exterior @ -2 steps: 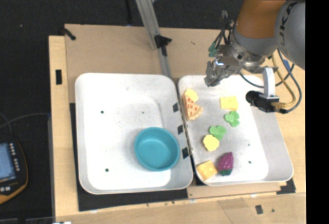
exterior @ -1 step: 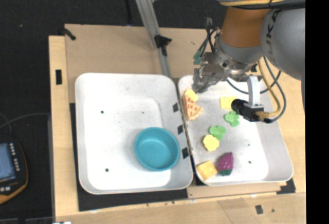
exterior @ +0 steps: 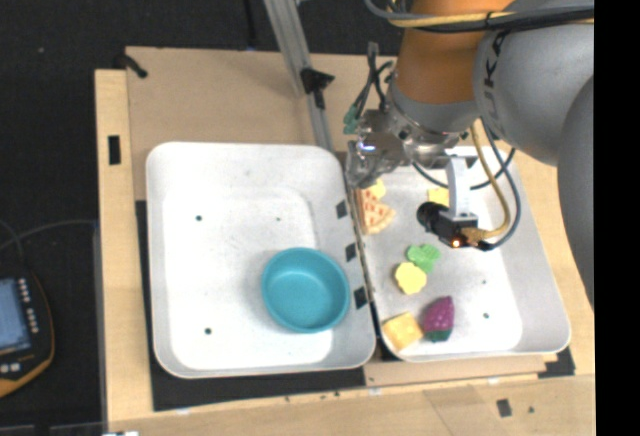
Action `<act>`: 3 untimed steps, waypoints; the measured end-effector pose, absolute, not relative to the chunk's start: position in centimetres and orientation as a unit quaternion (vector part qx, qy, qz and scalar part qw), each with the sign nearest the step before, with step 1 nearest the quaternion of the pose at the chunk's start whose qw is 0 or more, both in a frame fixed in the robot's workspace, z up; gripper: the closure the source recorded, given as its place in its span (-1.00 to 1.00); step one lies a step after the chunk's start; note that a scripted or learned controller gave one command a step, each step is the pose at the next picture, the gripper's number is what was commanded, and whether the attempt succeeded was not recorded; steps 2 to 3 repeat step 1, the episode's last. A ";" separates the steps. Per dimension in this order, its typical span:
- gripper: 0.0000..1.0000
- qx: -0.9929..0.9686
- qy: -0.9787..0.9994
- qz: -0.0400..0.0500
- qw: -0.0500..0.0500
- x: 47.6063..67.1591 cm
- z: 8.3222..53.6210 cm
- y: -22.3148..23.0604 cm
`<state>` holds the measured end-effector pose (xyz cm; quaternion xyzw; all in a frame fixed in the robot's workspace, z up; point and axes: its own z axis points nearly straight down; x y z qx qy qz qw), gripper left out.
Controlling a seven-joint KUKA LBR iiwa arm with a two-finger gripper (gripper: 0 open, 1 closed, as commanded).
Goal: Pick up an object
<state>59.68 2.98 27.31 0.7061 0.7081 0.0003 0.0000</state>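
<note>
The grey arm with the orange band (exterior: 455,9) enters from three o'clock and hangs over the upper part of the right-hand shallow white bin (exterior: 530,324). Its two-finger gripper (exterior: 365,162) sits low at the bin's eleven o'clock corner, close to the divide between the two bins. Whether the jaws are open or closed cannot be told from here; cabling and the wrist body mask them.

Just below the gripper, at six o'clock from it, lies a flat orange pizza-slice toy with red spots (exterior: 375,209), against the bin's left wall. Contact between gripper and slice cannot be confirmed.

Further contents of the right bin: a small green leafy toy (exterior: 424,255) near centre, a yellow flower-shaped piece (exterior: 409,277) touching it at seven o'clock, a purple grape-cluster toy (exterior: 438,317) towards six o'clock, and a yellow wedge-shaped block (exterior: 401,331) just beside the grapes at nine o'clock. A small yellow piece (exterior: 437,196) shows under the wrist.

The left-hand shallow white bin (exterior: 200,184) carries a round teal plastic bowl (exterior: 305,290), upright, at its five o'clock area.
</note>
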 end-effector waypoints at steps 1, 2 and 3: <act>1.00 0.705 0.709 -0.001 0.000 58.1 25.2 6.8; 1.00 0.705 0.709 -0.001 0.000 58.1 25.2 6.8; 1.00 0.705 0.709 -0.001 0.000 58.1 25.2 6.8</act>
